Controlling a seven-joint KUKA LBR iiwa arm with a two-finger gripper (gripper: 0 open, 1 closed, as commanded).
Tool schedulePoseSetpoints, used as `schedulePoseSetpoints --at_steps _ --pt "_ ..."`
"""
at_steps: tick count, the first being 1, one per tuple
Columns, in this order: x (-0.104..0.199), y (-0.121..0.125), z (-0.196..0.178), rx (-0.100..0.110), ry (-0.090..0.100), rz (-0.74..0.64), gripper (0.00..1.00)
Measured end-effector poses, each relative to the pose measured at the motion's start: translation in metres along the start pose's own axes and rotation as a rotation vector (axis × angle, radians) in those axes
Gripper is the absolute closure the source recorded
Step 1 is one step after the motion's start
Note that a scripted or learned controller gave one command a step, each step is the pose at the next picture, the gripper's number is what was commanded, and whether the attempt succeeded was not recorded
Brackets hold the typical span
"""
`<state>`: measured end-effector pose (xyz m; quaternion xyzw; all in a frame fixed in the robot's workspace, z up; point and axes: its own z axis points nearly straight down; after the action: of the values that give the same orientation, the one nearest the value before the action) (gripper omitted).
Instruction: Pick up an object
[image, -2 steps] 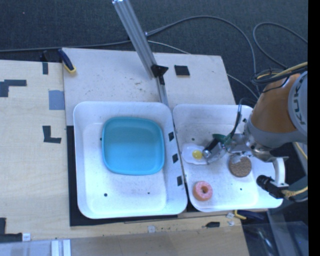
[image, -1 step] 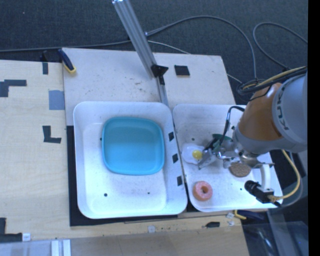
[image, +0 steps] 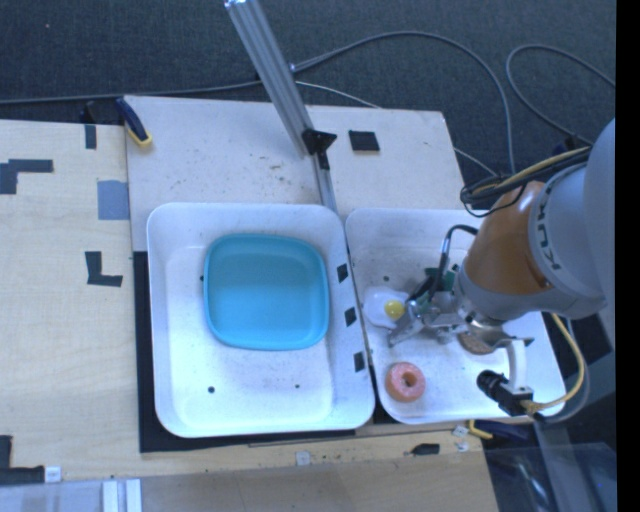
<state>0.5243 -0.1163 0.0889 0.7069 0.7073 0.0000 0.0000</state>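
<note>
One gripper (image: 412, 318) is being held low in the right bin (image: 520, 395), its opening not being shown clearly enough to tell. A yellow-and-white object (image: 385, 308) is being touched or nearly touched by it. One pink doughnut-shaped ring (image: 405, 381) is lying just below. One blue plate (image: 266, 291) is being borne by the left bin (image: 170, 300)

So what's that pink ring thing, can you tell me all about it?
The small pink ring-shaped toy doughnut is round with a hole in its middle and a paler, tan edge. It lies flat on the floor of the right shallow white bin, near its front wall. Nothing touches it; the robot's hand is just behind it.
</note>
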Motion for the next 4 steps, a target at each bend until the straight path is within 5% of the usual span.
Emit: schedulePoseSetpoints --at_steps 1,3,4 --pt "-0.001 0.001 -0.012 -0.003 -0.002 0.001 1.00" --pt "0.014 -0.007 -0.116 -0.003 0.000 -0.001 1.00" --pt "0.014 -0.007 -0.139 -0.001 0.000 0.000 1.00"
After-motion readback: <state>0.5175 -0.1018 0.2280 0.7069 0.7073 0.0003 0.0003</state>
